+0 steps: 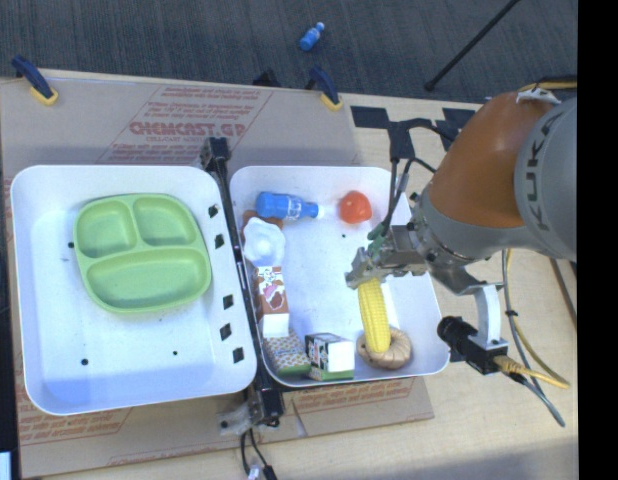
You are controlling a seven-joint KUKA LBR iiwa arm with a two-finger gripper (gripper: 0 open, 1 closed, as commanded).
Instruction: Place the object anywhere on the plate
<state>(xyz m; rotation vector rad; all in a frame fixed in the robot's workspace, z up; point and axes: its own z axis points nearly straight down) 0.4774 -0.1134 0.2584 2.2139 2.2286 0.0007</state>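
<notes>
end effector (374, 273) sits atop the corn (374, 315); its grip state cannot be told.

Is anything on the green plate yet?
No, the green plate sits bare in the left bin, all three compartments showing.

Grey arm (509, 188) reaching leftward, wrist low

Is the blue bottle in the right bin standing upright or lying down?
Lying down: the blue bottle rests on its side on the right bin's floor.
</notes>
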